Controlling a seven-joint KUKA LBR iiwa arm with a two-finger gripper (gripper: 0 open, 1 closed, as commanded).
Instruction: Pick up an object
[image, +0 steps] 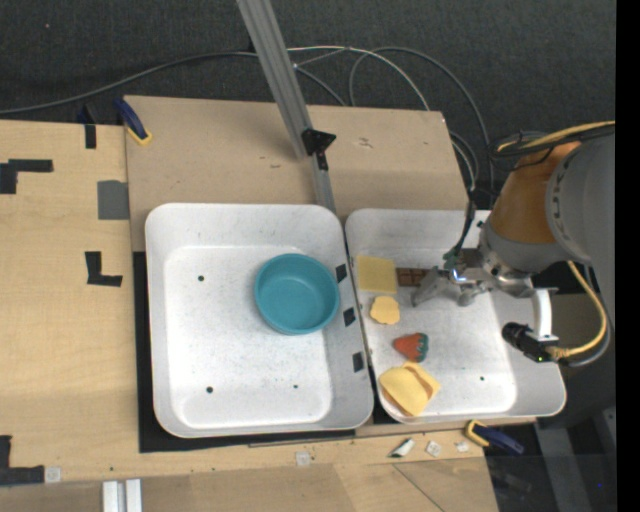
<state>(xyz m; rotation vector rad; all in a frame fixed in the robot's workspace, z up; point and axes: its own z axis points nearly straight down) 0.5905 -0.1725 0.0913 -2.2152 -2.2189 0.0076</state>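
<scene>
Spreading across most of the view, the bench (60, 300) is pale, matte wood with a tan board laid over its middle and bits of dark tape on its left part. Two shallow white bins sit on it side by side, both with rounded corners and a faintly speckled, hard-looking surface: the left bin (200, 400) holds a round teal bowl (296, 292), smooth and open side up, lying toward its right half. The right bin (500, 390) is partly covered by the arm (560, 205), whose grey shell and orange band block the bin's upper right corner. At the arm's end the jaws (440, 289) hang low over the upper middle of the right bin; the rig line forbids a guess, and whether they are spread or pressed together cannot be told, since the metal parts blur together. Just left of them lies a small dark brown block (410, 276), its long axis running left to right, its right end hidden near the tool. A flat pale yellow square (377, 273) lies beside it. Near the front edge rests a folded yellow piece (408, 388), then a red wedge with a greenish edge (411, 346), and a small rounded yellow lump (385, 311).
</scene>
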